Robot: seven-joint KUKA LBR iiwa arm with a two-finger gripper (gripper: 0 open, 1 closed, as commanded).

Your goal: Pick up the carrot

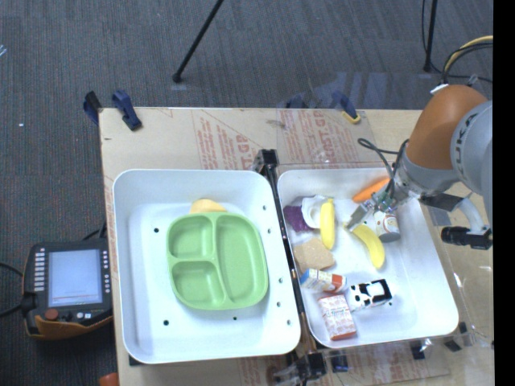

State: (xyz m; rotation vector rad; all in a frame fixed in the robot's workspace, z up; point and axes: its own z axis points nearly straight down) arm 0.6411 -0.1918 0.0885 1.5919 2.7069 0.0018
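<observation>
My gripper point(366, 213) hangs low over the right bin point(430, 284), and its two thin metal fingers stand spread apart with nothing between them. The carrot point(371, 190) lies in the far part of this bin, just beside my wrist: it is a smooth orange piece, long and slim, and its long axis runs at a slant, from lower left up to the right, where my arm covers its end. Which end is the thin one I cannot tell. Close below my gripper lies a curved yellow banana point(371, 246) with a glossy skin, and a second banana point(327, 224) stands almost straight near the bin's left wall, next to a purple rounded thing point(296, 218). There is also a rough tan slice like bread point(313, 255), a small black and white toy point(370, 293), and a flat red packet point(336, 316). In the left bin point(137, 312) rests a green plastic plate point(217, 261) with three compartments and soft rounded corners. Both bins are shallow white plastic and sit on the brown cardboard-like table point(185, 135).
</observation>
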